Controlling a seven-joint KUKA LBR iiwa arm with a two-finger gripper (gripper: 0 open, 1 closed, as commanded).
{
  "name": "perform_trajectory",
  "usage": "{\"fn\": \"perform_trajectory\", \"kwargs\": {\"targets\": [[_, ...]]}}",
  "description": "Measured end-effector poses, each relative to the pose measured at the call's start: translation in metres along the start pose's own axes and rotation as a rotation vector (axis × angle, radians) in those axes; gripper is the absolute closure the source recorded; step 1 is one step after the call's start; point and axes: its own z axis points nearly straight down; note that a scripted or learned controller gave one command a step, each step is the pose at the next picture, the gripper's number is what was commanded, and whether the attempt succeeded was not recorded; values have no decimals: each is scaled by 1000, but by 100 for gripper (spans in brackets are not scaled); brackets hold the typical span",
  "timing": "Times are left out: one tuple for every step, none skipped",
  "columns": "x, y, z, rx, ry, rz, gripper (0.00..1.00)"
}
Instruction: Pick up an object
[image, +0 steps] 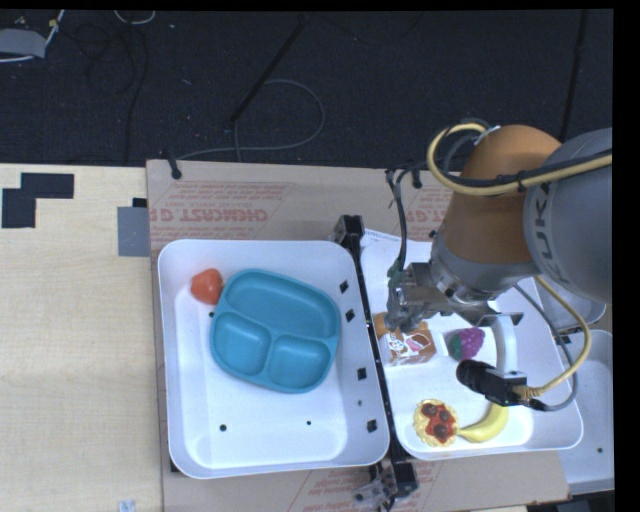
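Banana (484, 425) and pizza (435, 421) in right bin (560, 432)

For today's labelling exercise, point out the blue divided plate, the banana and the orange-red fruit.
blue divided plate (272, 330), camera view, on its centre ridge.
banana (484, 426), camera view, on its curved middle.
orange-red fruit (207, 286), camera view, on its top.

Two white bins (190, 440) on cardboard sheet (260, 200); wooden bench (70, 350); black cables (280, 90)

One fixed camera looks down aslant on both bins (180, 300)
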Motion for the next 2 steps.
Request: {"fn": "perform_trajectory", "kwargs": {"targets": [[45,11,9,2,0,0,100],[86,31,19,1,0,0,100]]}}
